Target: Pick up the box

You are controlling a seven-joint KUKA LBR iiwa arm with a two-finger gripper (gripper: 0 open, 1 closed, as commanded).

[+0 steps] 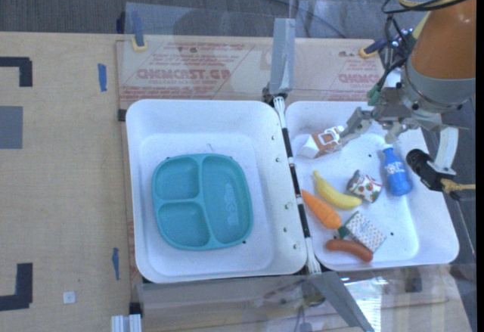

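Faint red print, roughly "CHEMCAST GP", marks the clear sheet [198,66] behind the bins.

Bright even light, floor glare up top, slightly soft

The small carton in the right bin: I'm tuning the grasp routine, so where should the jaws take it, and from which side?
Probably from above, jaws across the short width of the orange-and-white carton. It lies tipped on its side, its white gabled end toward the divider, near the right bin's far wall. The gripper sits at its right end, so that side is crowded; the banana lies well clear.
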